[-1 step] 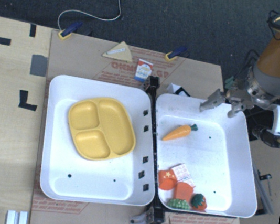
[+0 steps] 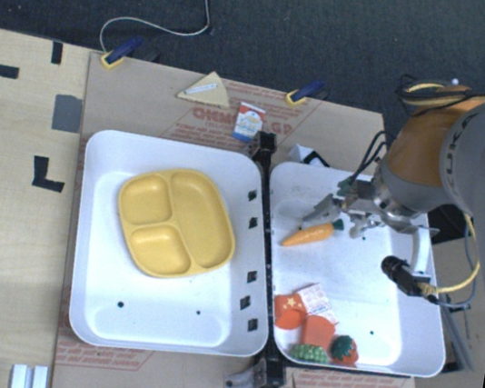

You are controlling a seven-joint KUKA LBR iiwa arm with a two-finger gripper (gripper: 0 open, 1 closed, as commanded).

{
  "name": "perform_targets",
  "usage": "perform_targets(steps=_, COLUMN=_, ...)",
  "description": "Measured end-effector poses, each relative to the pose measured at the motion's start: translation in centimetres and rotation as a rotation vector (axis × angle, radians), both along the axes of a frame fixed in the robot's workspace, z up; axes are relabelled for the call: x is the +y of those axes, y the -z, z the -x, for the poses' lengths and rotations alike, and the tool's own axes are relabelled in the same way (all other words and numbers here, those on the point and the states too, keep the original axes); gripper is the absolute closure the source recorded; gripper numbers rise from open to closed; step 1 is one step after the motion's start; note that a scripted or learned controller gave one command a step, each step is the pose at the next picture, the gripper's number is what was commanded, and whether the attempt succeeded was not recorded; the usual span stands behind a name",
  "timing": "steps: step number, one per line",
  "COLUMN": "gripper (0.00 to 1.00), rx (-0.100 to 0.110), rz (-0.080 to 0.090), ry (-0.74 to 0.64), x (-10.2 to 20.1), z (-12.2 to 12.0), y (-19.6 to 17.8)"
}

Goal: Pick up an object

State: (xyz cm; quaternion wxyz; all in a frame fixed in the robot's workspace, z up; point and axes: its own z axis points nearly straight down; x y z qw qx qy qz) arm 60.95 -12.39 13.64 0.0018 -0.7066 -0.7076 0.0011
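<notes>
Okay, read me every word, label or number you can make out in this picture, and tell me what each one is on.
No text here can be read with confidence.
Cardboard sheet under the bins: red printed lettering along the top edge and along the bottom edge, too blurred to read.
Small red and white carton behind the bins: a label, too small to read.
White and red packet in the right bin: markings, too small to read.

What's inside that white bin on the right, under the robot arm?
The right bin holds a toy carrot near the tool, and a cluster of small toy foods at its front. The arm covers the back corner.
</notes>
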Motion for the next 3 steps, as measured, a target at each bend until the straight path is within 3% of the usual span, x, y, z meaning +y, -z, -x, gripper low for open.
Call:
perform_targets(steps=1, gripper=0.0, rx=-0.006, rz=0.003, ry=0.0, x=0.7, z=-2.4, y=5.0)
perform_targets(steps=2, gripper=1.0, rx=-0.008, rz=0.004, ry=0.0, x=0.6, z=-2.4, y=4.0)
perform_targets(steps=3, gripper=1.0, rx=-0.005, rz=0.001, ry=-0.001, x=6.0, z=0.7, y=-4.8)
